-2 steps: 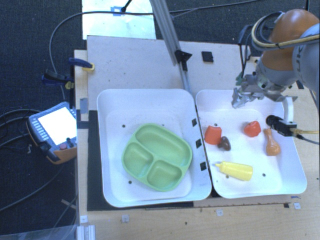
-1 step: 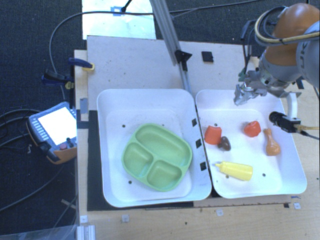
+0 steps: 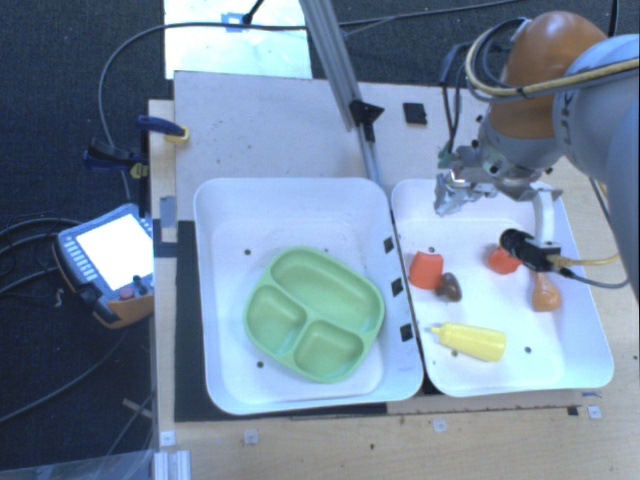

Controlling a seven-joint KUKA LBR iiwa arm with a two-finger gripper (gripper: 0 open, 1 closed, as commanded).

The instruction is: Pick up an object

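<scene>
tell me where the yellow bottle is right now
In the camera view, the yellow bottle lies on its side near the front of the right bin, just below the orange cup and the small brown object.

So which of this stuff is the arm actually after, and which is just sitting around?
Part of the job:
gripper
orange cup
brown lump
yellow bottle
red piece
peach piece
right bin

Just lying about:
green divided plate in the left bin
handheld screen
blue clamp
</scene>
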